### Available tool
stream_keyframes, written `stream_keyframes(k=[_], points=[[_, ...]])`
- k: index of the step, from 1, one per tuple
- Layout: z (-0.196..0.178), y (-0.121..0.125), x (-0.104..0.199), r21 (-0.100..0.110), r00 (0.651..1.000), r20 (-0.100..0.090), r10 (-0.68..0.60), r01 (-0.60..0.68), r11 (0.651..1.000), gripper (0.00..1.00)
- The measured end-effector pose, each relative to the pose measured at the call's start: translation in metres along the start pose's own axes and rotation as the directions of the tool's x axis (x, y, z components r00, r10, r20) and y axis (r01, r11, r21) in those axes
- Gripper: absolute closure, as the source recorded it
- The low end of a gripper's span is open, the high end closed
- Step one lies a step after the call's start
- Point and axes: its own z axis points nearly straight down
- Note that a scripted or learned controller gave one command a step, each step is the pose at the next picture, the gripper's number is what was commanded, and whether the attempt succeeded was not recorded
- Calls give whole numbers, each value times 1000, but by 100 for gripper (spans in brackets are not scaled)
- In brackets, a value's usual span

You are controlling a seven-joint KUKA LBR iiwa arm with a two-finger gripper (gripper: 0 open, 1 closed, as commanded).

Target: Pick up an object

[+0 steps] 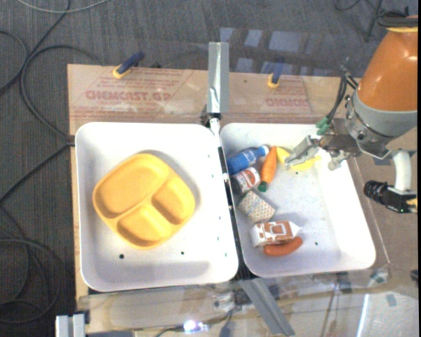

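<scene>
While tool (314, 153) hovers upper right of frame, fingers spread, pinching nothing, yellow banana (302, 163) lies just beneath in right bin (337, 251). Watch: off-centre descent could nudge banana toward carrot (268, 166), spoiling your grasp.

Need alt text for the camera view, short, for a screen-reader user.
A grey and orange robot arm reaches in from the right, its gripper hovering over a yellow item in the right white bin, which also holds a blue bottle, a carrot and small packages. The left white bin holds a yellow divided tray.
</scene>
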Motion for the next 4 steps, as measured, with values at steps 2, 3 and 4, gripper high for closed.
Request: stream_keyframes(k=[2,3,4], points=[[173,98,-24,-16,969,7,-249,249,968,0],[179,96,-36,-24,963,3,-270,270,963,0],[165,99,-41,-37,963,19,-267,268,963,100]])
